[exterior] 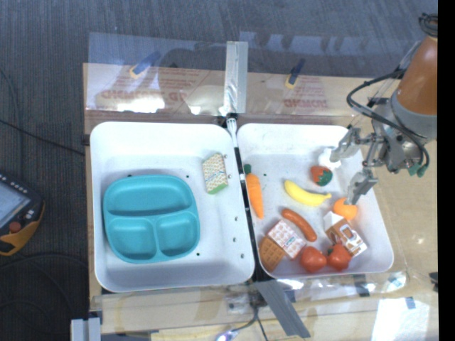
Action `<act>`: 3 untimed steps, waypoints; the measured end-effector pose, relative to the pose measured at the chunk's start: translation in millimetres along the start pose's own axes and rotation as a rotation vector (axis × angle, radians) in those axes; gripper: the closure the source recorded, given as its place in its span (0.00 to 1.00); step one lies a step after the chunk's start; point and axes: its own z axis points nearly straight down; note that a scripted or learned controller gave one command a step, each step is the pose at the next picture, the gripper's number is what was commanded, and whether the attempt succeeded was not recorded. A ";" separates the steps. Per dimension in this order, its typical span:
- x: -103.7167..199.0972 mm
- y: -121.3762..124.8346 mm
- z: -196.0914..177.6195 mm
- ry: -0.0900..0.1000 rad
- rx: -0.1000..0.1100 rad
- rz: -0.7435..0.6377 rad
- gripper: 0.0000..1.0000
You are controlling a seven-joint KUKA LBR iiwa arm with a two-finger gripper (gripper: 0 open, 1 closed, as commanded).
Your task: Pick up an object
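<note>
Left bin, shallow white plastic: a teal three-compartment plastic tray lies flat at its left-centre. Near the bin's right wall, a small pale yellow-green sponge block, well apart from the tray

Right bin, same white plastic, touching the left bin along the shared wall. Against that wall, an orange toy carrot with green top, lying lengthwise. Below it, at the front left corner, a brown waffle-textured toy piece, touching a small white-and-pink printed packet. Just above the packet, a red-orange toy sausage, tilted. Above that, a yellow toy banana near bin centre. Up and right of the banana, a small red toy fruit with a green leaf. At the front, two red toy tomatoes side by side, beside a red-and-white printed box. Just above the box, a small orange toy fruit

Gripper, grey, on the arm reaching in from the right, over the right bin's right half: fingers spread apart and released, nothing between them. Lower finger tip just above the small orange fruit; upper finger near the red fruit with leaf

All objects rest in the bins on the bench
</note>
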 end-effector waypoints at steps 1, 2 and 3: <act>39.4 16.8 154.5 -0.007 0.000 0.092 0.00; 39.1 41.5 179.8 -0.016 0.003 0.193 0.00; 13.6 59.4 180.2 -0.013 0.004 0.167 0.00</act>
